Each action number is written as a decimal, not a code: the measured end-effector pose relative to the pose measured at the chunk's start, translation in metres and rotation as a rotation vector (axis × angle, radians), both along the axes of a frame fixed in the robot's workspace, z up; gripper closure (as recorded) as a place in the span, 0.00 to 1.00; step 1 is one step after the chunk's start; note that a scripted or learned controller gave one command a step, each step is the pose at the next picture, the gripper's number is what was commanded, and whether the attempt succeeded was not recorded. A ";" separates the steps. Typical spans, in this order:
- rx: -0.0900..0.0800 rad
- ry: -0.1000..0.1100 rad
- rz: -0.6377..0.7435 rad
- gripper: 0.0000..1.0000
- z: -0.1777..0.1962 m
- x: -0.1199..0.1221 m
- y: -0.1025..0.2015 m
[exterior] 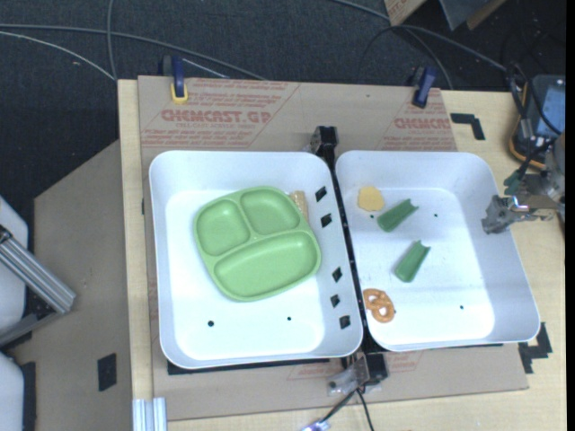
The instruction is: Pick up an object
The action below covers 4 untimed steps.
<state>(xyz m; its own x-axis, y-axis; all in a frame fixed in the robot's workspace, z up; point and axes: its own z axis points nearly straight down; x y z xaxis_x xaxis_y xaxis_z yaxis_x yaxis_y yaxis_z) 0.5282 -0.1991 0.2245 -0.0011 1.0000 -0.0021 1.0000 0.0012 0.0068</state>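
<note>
Pretzel (379,305) lies near the front left corner of the right bin (503,277), with two green pieces (411,261) and a yellow piece (370,198) nearby, while the gripper (499,215) hovers at the bin's right rim, its state impossible to tell.

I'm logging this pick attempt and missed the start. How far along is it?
Nothing looks picked yet. The two green pieces, the yellow piece and the pretzel all lie on the right bin floor. The end effector sits at that bin's right rim, nothing visibly in it. Reaching, grasping and lifting remain.
</note>
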 end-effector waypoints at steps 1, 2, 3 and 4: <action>0.001 0.004 0.000 1.00 0.010 0.001 0.000; 0.005 0.008 0.004 1.00 0.018 -0.005 0.050; 0.005 0.009 0.004 1.00 0.005 -0.003 0.106; 0.006 0.007 0.006 1.00 0.014 -0.005 0.157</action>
